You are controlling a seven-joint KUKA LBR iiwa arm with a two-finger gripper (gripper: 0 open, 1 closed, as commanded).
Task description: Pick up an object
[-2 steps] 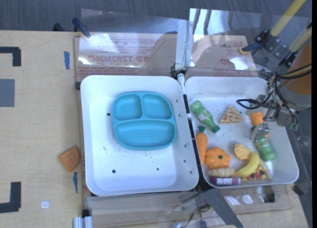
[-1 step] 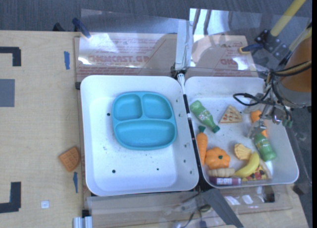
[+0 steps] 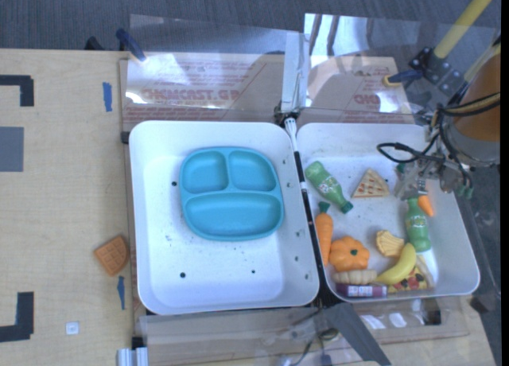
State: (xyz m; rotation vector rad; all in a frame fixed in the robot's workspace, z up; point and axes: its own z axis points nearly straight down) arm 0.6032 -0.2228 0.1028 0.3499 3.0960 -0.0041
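The object to pick is not named, so any toy food in the right bin (image 3: 469, 265) could serve; they crowd its lower half, from about 9 o'clock round to 4 o'clock of the bin's middle.

Going left to right: a waffle-like brown piece (image 3: 112, 255) lies alone on the counter (image 3: 56, 197), outside both bins. The left bin (image 3: 151, 277) carries a blue divided plate (image 3: 231, 192), a wide, shallow thing that I judge awkward for two fingers. In the right bin a green bottle (image 3: 327, 185) lies tilted at 10 o'clock, with a carrot (image 3: 324, 233) just below it and an orange pumpkin (image 3: 349, 254) touching the carrot's lower end. A pizza wedge (image 3: 370, 185) sits at 12 o'clock, flat and thin. Farther right come a small yellow ridged piece (image 3: 389, 243), a banana (image 3: 398, 266) and a second green bottle (image 3: 417, 229), packed close. A flat piece with a dark red stripe (image 3: 362, 287) lies along the front wall.

These look like hollow plastic toys: light, stiff and smooth, so likely to slip or roll if pinched off-centre. The first bottle stands apart from its neighbours and seems the easiest take, across its round body at mid-length.

The tool (image 3: 420, 185) hangs at 2 o'clock in the bin, above the second bottle's top; cables blur it, and I cannot tell how its jaws stand.
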